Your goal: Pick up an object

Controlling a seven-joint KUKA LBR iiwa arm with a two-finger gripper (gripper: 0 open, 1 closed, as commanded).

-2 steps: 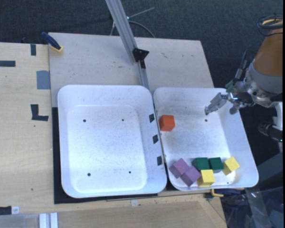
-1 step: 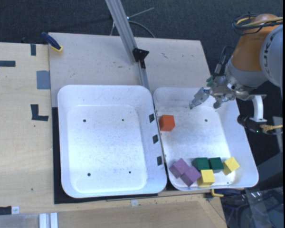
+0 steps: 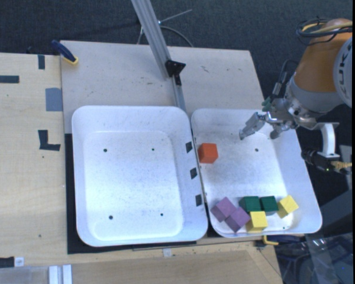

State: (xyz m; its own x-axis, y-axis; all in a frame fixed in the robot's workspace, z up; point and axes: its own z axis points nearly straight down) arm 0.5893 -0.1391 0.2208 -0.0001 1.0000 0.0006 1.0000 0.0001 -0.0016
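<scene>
Orange block [image 3: 208, 153] sat alone in the right bin [image 3: 296, 170], apart from my jaws, which hung open and empty; a skewed descent might nudge it away.

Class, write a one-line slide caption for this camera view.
Claw hovers over the right bin, above an orange block and clustered purple, green and yellow blocks.

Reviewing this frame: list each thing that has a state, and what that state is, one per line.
Two-finger gripper: over the right white bin, nothing between its fingers.
Orange cube: resting alone near that bin's left wall.
Two purple blocks: lying touching at the bin's near edge.
Two green blocks: side by side, touching.
Two yellow blocks: apart, flanking the green ones.
Left white bin: level on the bench.
</scene>
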